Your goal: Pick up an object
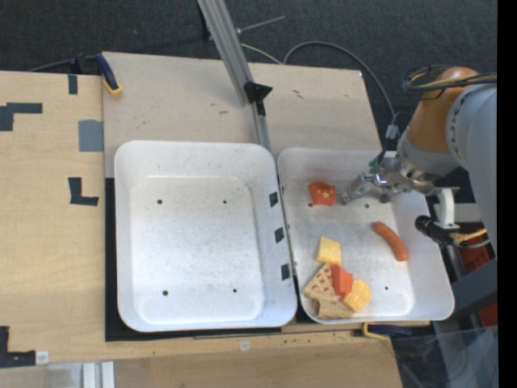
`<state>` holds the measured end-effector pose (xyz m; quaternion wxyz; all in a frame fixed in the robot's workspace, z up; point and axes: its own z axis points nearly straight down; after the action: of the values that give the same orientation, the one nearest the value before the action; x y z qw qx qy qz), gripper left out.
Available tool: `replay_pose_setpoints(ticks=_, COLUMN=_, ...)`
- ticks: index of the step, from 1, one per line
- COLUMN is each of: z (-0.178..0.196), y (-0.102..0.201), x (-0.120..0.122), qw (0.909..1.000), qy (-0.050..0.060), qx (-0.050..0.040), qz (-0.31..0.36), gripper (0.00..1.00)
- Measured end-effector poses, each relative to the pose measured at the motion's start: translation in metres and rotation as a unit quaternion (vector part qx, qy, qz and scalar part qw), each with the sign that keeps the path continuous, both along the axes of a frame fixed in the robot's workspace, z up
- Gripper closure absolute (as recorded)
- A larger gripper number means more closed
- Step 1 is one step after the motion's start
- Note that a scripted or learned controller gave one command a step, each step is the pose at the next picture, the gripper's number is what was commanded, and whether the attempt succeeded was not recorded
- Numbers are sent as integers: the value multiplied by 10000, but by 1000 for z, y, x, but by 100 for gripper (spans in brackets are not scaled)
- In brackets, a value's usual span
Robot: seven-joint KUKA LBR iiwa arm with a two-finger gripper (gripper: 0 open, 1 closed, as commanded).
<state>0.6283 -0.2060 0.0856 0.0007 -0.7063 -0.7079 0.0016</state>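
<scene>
In the right bin point(420, 297) a small red-orange block point(321, 193) lies near the far left part. My gripper point(353, 192) hangs low just right of that block, its dark fingers pointing toward it, apart from it by a small gap. An orange sausage-shaped piece point(390, 240) lies to the right of the middle. At the bin's near edge sits a cluster: a yellow block point(329, 250), a red piece point(342, 280), a waffle-like cracker point(321, 284) and a yellow-orange piece point(358, 295). Nothing shows between the fingers.
The left bin point(129, 241) stands beside the right one, with black clips along the shared rim. A slanted metal pole point(230, 43) rises behind the bins. The arm's grey wrist and orange band point(436, 128) come in over the right bin's far right corner.
</scene>
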Motion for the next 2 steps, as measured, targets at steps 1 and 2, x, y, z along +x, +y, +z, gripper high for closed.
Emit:
replay_pose_setpoints(ticks=1, z=13, y=0, x=1, qw=10000, qy=-9, qx=-2, qz=7, gripper=100)
replay_pose_setpoints(ticks=2, z=76, y=0, x=-1, qw=10000, qy=-42, qx=-2, qz=-5, gripper=100)
